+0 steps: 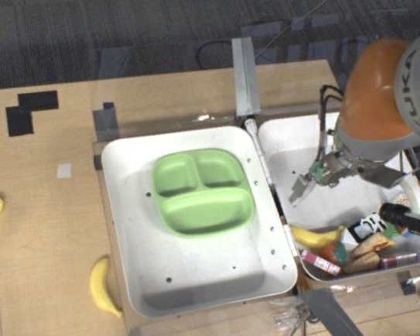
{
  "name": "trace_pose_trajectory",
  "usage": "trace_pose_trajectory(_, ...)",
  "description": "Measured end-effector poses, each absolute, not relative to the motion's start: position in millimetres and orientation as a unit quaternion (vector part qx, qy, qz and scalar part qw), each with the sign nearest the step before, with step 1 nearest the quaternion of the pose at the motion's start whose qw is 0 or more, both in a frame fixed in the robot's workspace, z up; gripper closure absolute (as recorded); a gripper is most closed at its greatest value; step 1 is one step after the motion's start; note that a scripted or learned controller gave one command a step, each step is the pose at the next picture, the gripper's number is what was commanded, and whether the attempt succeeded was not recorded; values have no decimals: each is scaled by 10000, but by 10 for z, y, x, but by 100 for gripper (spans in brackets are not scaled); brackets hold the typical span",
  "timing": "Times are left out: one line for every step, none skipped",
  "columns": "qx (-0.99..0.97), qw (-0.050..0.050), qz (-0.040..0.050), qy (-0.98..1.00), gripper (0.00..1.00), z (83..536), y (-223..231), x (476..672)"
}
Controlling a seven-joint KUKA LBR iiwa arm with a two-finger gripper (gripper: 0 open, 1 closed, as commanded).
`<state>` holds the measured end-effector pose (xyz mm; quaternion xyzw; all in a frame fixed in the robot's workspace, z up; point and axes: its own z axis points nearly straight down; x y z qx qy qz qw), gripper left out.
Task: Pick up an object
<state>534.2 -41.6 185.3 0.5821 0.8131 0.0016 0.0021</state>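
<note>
we see the gripper (300,187) low over the right bin (292,139), fingers spread and holding nothing. candidate objects lie heaped at that bin's near edge: a banana (316,236) plus a clutter (374,244) too jumbled to name. the left bin (127,215) holds a green divided plate (201,190). the arm (376,103) hides the right bin's far side

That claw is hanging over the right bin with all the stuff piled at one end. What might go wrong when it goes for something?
1. The claw sits over bare floor of the right bin, while the objects crowd the near edge; closing there would likely catch nothing.
2. The banana lies tight against the divider wall, so a finger may hit the wall.
3. The heap is jumbled; reaching in could nudge neighbours or lift two things together.
</note>
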Motion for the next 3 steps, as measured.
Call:
trace_pose_trajectory(6018,14,9,7987,0,1104,-1021,5501)
trace_pose_trajectory(5828,57,31,8126,0,892,-1047,6425)
trace_pose_trajectory(6066,37,22,7950,0,882,-963,6689)
